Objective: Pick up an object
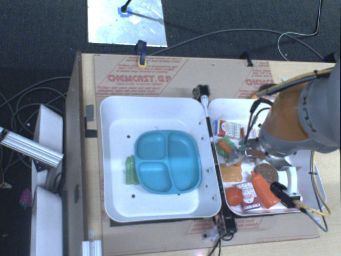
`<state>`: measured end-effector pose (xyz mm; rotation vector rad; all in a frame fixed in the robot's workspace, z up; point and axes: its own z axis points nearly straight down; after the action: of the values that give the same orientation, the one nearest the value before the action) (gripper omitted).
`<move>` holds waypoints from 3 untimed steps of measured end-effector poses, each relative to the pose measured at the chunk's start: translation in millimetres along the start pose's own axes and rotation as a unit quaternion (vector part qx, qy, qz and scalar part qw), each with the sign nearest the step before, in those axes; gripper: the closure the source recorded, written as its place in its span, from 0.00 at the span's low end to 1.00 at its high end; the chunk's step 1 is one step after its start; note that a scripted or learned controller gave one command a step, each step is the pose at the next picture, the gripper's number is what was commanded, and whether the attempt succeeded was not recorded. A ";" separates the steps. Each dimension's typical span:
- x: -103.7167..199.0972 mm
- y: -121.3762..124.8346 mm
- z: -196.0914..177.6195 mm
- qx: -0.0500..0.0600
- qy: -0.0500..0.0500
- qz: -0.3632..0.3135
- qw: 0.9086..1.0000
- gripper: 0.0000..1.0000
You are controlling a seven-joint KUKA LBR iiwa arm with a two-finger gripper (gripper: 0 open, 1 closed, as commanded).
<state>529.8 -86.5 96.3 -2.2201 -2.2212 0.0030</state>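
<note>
Blue tray (168,161) mid left bin (114,143), gripper (242,152) over crowded right bin (213,111).

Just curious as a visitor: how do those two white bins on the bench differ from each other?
The left shallow white bin holds a blue divided plate with a small green item beside it; the right shallow white bin is crowded with small items, among them an orange carrot-shaped piece. The grey arm reaches over the right bin, not the left. Both are white and sit side by side.

Even, soft overhead light, glare on the foil sheet (127,14), slightly grainy, mild softness throughout.
</note>
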 end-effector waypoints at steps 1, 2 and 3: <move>-25.9 -26.6 9.0 -0.006 -0.001 0.000 1.000 0.00; -24.6 -25.9 -1.3 -0.006 0.001 -0.001 1.000 1.00; -94.4 -42.9 -55.7 -0.003 -0.001 0.000 1.000 1.00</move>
<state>487.1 -180.8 152.2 -2.2249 -2.2248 -0.0008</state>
